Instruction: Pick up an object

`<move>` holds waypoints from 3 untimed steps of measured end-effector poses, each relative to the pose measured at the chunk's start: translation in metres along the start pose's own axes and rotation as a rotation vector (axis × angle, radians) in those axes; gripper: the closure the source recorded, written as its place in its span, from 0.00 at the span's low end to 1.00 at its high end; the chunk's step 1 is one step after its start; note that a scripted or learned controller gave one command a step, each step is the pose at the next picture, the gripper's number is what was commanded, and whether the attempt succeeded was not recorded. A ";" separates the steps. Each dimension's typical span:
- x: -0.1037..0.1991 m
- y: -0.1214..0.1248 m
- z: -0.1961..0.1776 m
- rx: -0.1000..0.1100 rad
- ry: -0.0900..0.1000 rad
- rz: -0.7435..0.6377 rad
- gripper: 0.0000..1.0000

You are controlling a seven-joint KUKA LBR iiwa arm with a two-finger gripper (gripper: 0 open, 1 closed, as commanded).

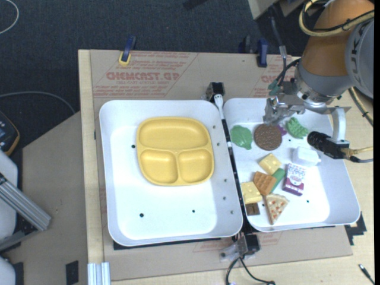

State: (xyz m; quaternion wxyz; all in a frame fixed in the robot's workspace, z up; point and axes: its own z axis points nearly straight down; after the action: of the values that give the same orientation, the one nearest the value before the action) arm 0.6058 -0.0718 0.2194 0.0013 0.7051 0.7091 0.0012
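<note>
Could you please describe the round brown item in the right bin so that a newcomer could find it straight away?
Start at the right bin, beside the one holding the yellow tray. Near its far edge, just under the gripper, lies the brown disc, right of a green piece. It is the only round, dark brown item there.

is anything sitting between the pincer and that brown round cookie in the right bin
Nothing visible does. The pincer hangs right above the brown cookie, with the green leaf to its left and a green piece to its right, both beside it.
</note>
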 end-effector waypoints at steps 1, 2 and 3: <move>0.040 0.019 0.000 0.000 0.000 0.001 1.00; 0.090 0.031 0.006 0.000 0.001 0.000 1.00; 0.123 0.045 -0.013 -0.001 0.001 0.002 1.00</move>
State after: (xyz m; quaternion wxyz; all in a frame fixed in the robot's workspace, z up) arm 0.6502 0.0511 0.2328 0.0015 0.7058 0.7084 0.0019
